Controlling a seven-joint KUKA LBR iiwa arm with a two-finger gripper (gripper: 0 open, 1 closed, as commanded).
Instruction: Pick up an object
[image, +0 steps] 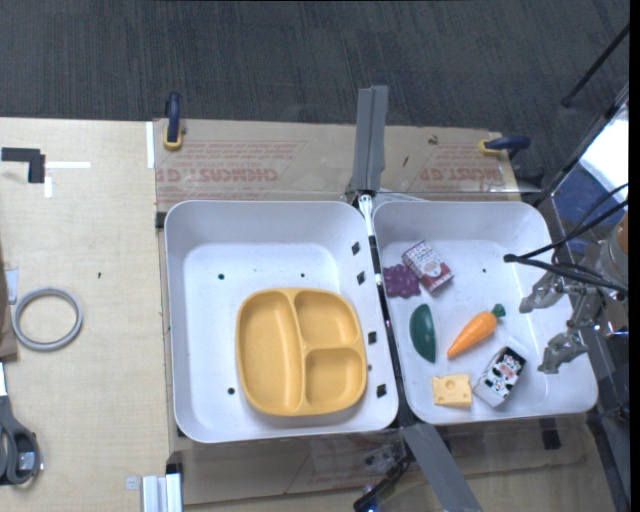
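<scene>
Gripper (558, 325) hangs spread and holding nothing over the right edge of the right bin (455, 222), your nearest targets being the cow-print milk carton (500, 376) and the carrot (472, 333) just beside it. Watch the crowding: carton, carrot and cheese wedge (452, 390) lie close together near the front wall, so a finger could land on a neighbour and nudge the target aside. Expect the carrot's tapered, rounded body to squirt free if the jaws close off-centre.

Silvery metal fingers (552, 322) of angular make, with thin black cables running above them.
</scene>
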